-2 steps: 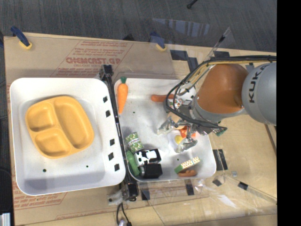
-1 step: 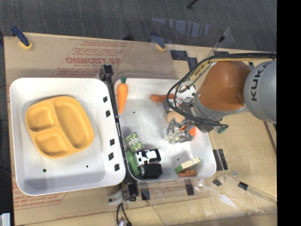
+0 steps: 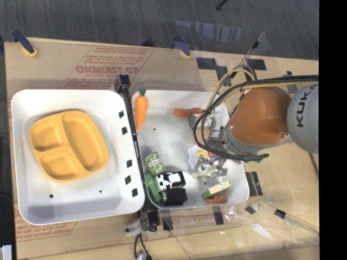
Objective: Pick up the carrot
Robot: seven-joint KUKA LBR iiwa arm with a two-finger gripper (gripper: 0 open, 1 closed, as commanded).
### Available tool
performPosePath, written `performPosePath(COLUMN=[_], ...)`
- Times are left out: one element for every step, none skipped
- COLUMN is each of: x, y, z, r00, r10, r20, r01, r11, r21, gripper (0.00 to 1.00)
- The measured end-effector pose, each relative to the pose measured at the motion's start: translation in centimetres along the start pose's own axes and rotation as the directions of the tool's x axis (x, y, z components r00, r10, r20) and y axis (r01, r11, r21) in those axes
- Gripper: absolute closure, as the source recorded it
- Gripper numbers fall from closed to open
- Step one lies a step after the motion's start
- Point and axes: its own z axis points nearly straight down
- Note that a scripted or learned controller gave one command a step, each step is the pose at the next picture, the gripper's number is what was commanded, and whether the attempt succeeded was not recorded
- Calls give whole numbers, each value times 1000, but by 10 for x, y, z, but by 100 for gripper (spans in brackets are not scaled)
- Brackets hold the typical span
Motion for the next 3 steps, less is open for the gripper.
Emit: performPosePath(x=[12, 18, 10], y=[19, 31, 22], z=[0, -1, 0], r00=[961, 783, 539], r10=[-277, -622, -842], r20=[0, 3, 0], r01=[277, 622, 842], r11=[961, 783, 539], r21=[-2, 6, 3], gripper=[100, 100, 100])
